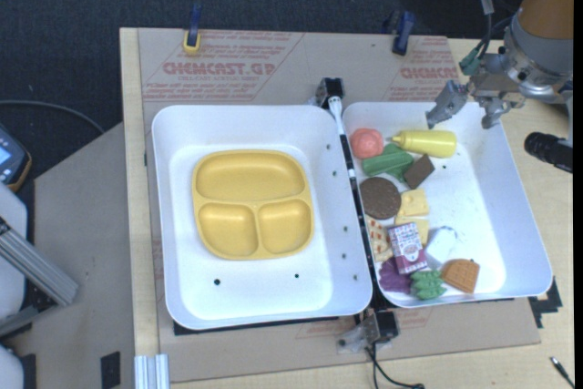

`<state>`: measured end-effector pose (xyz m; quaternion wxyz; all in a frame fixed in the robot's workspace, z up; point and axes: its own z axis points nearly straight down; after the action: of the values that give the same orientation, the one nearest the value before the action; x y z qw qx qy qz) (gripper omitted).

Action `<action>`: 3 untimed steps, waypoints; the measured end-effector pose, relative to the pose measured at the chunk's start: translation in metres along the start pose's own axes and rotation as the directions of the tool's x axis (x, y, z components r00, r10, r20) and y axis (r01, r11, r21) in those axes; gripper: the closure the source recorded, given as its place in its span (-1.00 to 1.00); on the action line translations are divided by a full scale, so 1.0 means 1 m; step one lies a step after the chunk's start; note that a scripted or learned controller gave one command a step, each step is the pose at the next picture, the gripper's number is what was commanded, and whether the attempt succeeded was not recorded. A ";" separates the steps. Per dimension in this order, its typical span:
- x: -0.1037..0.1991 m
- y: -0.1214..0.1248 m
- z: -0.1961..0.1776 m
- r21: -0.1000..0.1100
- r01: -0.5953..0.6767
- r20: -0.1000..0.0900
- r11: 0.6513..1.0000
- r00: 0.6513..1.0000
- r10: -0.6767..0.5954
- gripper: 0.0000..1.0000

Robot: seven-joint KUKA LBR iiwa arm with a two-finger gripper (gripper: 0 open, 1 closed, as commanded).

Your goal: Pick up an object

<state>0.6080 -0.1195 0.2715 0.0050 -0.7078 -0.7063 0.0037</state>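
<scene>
Several small toy foods lie heaped in the right bin [510, 187], and nearest the spread-open, empty gripper [469, 109] lies the yellow squeeze bottle [426, 142] on its side, probably light, stiff, slick plastic, best pinched across its round middle.

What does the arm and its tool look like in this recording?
The arm shows a wide orange band above a grey metallic wrist ring. Below it, the tool is grey metal with two short, slim fingers. Dark cables run along the arm's upper part, and a small green piece sits beside the wrist.
</scene>
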 end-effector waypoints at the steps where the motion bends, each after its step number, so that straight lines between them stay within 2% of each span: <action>1: 0.000 0.002 -0.007 -0.012 0.002 0.002 1.000 1.000 -0.002 -1.00; 2: 0.003 0.004 0.036 -0.006 0.002 0.001 1.000 1.000 -0.002 -1.00; 3: 0.009 0.000 0.098 -0.004 0.002 0.000 1.000 1.000 -0.002 -1.00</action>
<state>0.6067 -0.1100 0.1736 0.0037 -0.7071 -0.7071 0.0022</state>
